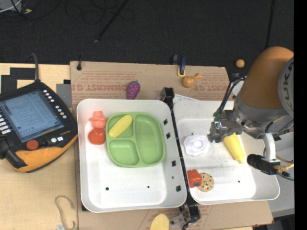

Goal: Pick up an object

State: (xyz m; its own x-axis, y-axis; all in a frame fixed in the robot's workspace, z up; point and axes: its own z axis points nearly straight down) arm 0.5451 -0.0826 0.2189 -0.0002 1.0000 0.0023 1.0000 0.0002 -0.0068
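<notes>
camera view. the arm (268,80) reaches in from the right over the right bin (261,188). the gripper (217,132) sits low over the bin's upper middle, just right of a white lid-like disc (195,145) and just left of a yellow cone-shaped piece (234,146). its tip is dark and small here; cannot tell how the jaws stand, and nothing is seen between them.

the yellow piece lies flat on the bin floor, long axis running from upper left to lower right, narrow end toward lower right, its upper end just beside the gripper. near the bin's lower left corner a red block (194,178) touches a speckled cookie (206,181).

left bin (124,195): a green divided plate (136,140) holds a corn cob (120,125) in its upper left compartment, cob tilted lower left to upper right. a pink toy (98,119) and a red tomato (96,136) lie just left of the plate.
</notes>
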